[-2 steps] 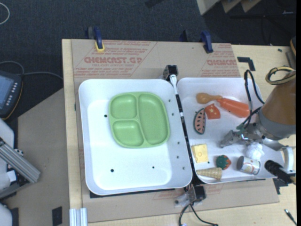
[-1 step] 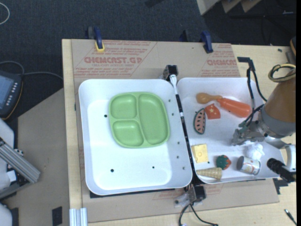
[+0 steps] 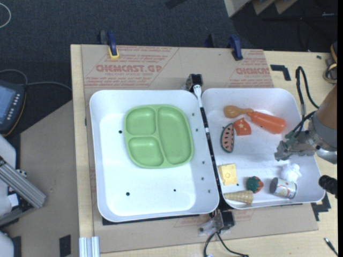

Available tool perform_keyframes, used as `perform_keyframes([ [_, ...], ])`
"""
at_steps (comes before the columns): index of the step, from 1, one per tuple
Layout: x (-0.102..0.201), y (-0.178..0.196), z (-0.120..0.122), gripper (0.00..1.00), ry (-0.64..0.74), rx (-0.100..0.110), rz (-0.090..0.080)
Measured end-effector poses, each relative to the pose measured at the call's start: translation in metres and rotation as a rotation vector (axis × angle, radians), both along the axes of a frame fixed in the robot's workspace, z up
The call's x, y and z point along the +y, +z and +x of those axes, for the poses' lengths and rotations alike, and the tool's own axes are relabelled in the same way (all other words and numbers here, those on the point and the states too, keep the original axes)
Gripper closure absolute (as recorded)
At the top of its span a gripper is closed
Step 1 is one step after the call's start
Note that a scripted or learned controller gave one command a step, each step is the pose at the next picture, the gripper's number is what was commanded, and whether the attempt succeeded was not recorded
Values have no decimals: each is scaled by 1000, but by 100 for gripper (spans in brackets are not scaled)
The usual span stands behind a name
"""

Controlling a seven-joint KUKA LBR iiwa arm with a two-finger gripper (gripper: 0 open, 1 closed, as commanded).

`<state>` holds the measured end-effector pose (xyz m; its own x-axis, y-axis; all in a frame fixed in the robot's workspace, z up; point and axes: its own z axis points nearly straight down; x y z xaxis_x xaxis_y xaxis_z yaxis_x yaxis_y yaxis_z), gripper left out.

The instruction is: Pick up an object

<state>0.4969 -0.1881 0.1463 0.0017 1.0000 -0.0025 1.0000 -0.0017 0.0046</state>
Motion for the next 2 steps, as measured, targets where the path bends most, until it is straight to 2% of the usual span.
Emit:
perform_keyframes([
  [2, -4, 81, 9, 100, 3, -2, -1],
])
